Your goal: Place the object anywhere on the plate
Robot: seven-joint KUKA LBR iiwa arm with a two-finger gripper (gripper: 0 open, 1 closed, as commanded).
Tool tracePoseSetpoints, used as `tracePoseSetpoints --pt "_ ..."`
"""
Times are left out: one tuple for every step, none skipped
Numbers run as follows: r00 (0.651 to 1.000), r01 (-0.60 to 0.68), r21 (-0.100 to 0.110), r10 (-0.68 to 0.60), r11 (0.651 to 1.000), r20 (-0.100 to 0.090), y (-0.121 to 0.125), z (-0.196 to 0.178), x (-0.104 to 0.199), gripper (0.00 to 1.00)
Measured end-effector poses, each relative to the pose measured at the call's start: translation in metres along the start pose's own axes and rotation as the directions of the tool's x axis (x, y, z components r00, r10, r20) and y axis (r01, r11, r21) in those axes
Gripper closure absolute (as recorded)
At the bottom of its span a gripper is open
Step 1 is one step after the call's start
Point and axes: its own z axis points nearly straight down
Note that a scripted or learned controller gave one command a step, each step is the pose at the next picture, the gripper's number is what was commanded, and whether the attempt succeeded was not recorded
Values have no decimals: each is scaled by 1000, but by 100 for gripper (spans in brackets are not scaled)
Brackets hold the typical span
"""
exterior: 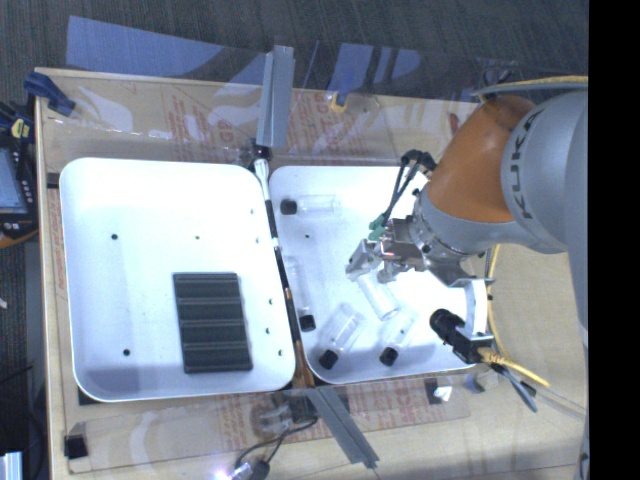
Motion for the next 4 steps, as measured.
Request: tracePoseSetpoints --pt "1000 -30 3 30 1000 -1 32 25 62 100" --pt "981 -195 1 195 981 -2 8 -2 142 100" --pt "950 -311 5 311 950 0 -43 25 168 100" --pt "998 -62 1 62 998 -3 -25 3 285 100"
